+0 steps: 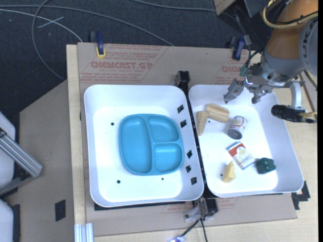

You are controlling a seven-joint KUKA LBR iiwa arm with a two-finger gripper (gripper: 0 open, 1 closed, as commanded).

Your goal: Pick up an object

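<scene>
Two white bins (pixel 96 150) sit on cardboard; pincer (pixel 245 92) hangs spread and unladen over the right bin's far edge

My arm (pixel 295 24) is mostly grey, with a fat orange band sitting right above the wrist. A yellowish cable loops over the top of that orange part. Lower down I narrow into a grey metal wrist section, pretty shiny, and it ends in my gripper (pixel 245 92) with 2 thin dark-grey fingers (pixel 232 94). Some small wires run near the wrist.
</scene>
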